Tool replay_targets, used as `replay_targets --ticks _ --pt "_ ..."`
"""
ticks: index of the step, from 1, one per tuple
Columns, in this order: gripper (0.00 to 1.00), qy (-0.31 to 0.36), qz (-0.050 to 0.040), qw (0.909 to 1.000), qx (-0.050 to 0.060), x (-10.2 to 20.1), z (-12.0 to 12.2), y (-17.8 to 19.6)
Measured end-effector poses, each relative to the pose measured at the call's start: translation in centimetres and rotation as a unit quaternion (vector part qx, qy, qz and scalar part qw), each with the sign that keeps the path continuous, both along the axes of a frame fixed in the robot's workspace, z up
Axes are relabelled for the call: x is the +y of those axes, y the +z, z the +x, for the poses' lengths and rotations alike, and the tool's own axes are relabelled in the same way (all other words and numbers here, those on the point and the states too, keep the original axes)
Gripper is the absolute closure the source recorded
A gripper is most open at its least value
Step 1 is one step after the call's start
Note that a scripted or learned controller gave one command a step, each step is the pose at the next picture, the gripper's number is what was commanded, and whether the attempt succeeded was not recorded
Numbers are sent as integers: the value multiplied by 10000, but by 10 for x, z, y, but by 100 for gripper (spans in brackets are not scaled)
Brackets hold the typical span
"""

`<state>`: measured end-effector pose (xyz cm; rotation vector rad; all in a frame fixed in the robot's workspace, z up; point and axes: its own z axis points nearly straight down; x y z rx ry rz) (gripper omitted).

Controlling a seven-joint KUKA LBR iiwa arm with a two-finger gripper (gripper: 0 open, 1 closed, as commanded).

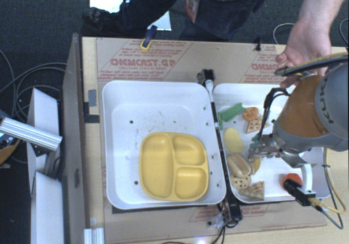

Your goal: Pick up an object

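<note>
Hovering low in the right bin (pixel 275 98), the claw (pixel 254 151) hadn't visibly grabbed anything yet, finger state impossible to tell, bread roll (pixel 239 165) just below-left of it.

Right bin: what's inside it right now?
In the right bin lie a green piece, an orange piece, a pale yellow piece and tan pieces. The arm covers its right part; the claw hangs over the tan pieces.
</note>
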<state>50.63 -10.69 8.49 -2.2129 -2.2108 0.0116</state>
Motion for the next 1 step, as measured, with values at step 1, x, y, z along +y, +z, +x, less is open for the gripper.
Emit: replay_targets --ticks 1 --pt "100 68 -18 9999 -142 66 61 106"
